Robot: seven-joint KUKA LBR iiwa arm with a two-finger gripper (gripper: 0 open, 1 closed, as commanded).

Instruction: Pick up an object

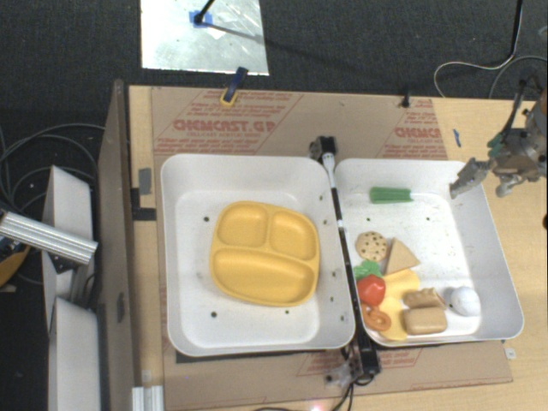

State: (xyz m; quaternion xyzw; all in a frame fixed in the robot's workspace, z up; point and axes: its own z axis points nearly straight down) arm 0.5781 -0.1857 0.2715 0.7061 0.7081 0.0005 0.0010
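The right bin (pixel 479 229) holds toy food: a green stick (pixel 390 195) near its back, a round cookie (pixel 371 245), a tan wedge (pixel 400 253), a yellow flat slice (pixel 402 282), a red tomato with a green top (pixel 371 289), an orange ring (pixel 378 319), two brown bread pieces (pixel 425 319) and a white ball (pixel 465 300). My gripper (pixel 485 183) hangs over the bin's back right corner, open, with nothing between its fingers. It is well right of the green stick and apart from all the food.
The left bin (pixel 193 195) holds a yellow divided plate (pixel 264 253). A black divider bar (pixel 336 221) runs between the bins. Cardboard lies under both bins, and cables trail at the upper right.
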